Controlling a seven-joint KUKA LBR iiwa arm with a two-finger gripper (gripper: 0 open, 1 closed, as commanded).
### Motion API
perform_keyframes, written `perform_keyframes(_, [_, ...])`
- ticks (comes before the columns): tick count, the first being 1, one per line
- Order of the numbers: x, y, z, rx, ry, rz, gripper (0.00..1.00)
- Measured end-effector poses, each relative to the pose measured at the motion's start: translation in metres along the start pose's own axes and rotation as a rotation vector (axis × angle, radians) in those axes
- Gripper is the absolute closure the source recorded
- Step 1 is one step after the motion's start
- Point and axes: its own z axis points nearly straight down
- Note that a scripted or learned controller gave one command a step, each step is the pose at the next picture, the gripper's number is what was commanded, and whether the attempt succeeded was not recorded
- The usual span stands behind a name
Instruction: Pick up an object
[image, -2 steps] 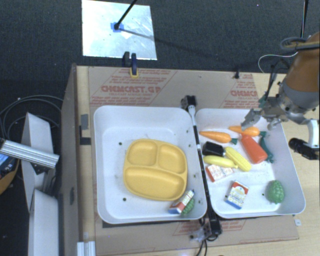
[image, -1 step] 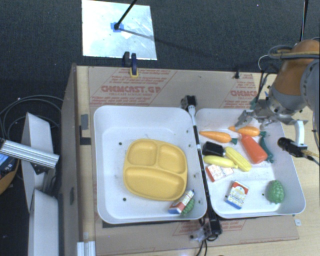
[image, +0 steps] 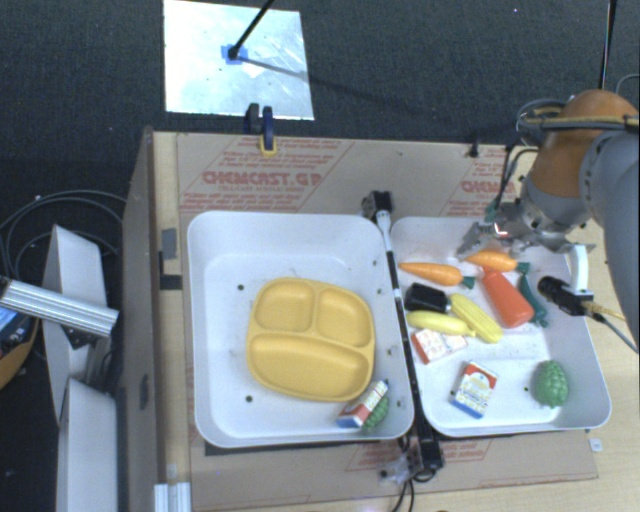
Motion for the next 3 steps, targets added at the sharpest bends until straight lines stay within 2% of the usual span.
perform_keyframes(1, [0.061, -0.005, 0.006, -0.012, -0.005, 0.000, 0.00])
perform_keyframes(2, [-0.003, -0.149, 0.015, 0.017, 0.005, 0.005, 0.00])
perform_keyframes(3, [-0.012, -0.178, 0.015, 0.013, 0.005, 0.004, 0.00])
